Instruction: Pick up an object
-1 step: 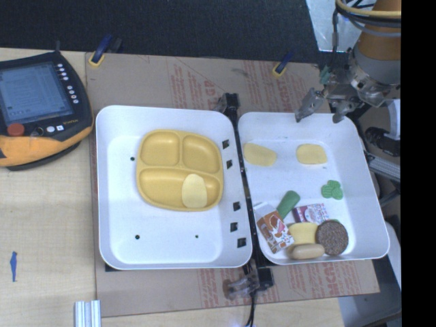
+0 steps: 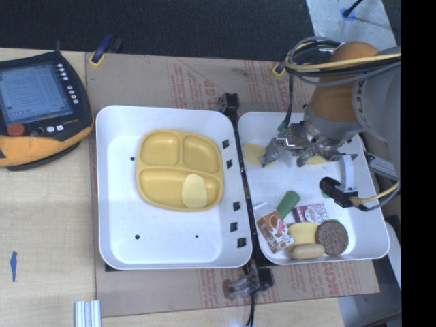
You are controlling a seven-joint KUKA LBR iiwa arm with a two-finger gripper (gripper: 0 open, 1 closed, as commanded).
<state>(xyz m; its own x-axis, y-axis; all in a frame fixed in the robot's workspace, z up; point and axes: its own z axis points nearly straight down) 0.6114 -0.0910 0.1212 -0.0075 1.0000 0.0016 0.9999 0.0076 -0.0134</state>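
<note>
My gripper (image 2: 287, 157) hangs over the back of the right bin (image 2: 364, 251), its two fingers spread open with only white bin floor between them. A pale yellow piece (image 2: 253, 153) lies just left of the left fingertip. Another yellow piece (image 2: 315, 159) peeks out by the right finger. Toward the bin's front sit a green cylinder (image 2: 287, 202), a red-and-white packet (image 2: 272, 229), a pink packet (image 2: 312, 213), a yellow block (image 2: 303, 233), a brown round patty (image 2: 332, 237) and a tan bun-like piece (image 2: 306, 251).
The left bin (image 2: 122, 244) holds a yellow divided plate (image 2: 162, 148) with a pale oval piece (image 2: 194, 191) in its front compartment. A teach pendant (image 2: 37, 111) lies at the far left. Black clips (image 2: 238, 203) line the divider between the bins.
</note>
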